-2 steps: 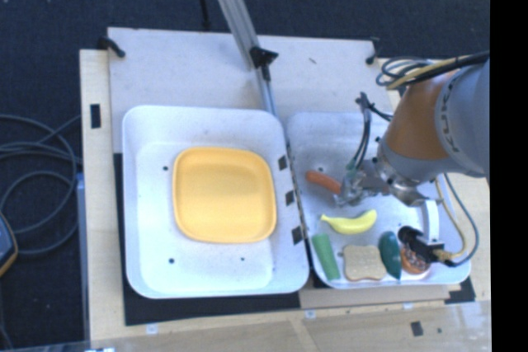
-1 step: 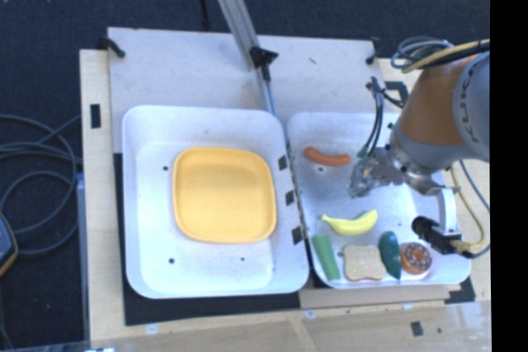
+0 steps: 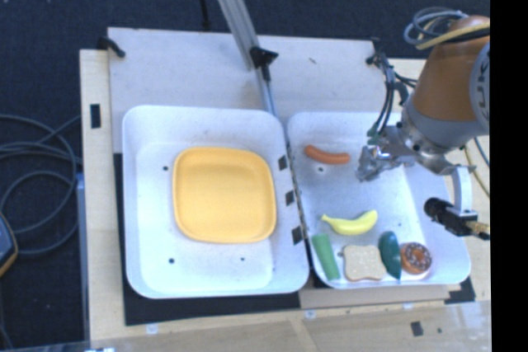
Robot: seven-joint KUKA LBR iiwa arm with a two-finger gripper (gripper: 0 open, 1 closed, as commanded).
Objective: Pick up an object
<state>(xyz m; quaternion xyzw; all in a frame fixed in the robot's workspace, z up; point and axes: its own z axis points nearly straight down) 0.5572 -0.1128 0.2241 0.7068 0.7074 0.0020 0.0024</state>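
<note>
- The small metal two-finger gripper is hovering over the right white plastic bin, near the orange toy hot dog; I cannot tell its state.
- The hot dog is lying in this bin's far left part.
- It is looking light, smooth and probably slippery; gripping across its narrow middle seems best.

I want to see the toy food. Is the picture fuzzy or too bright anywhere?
Camera view: a bit soft and grainy all over; the gripper looks blurry; the right bin is bright, slightly washed out; the banana and hot dog stay clear.
</note>
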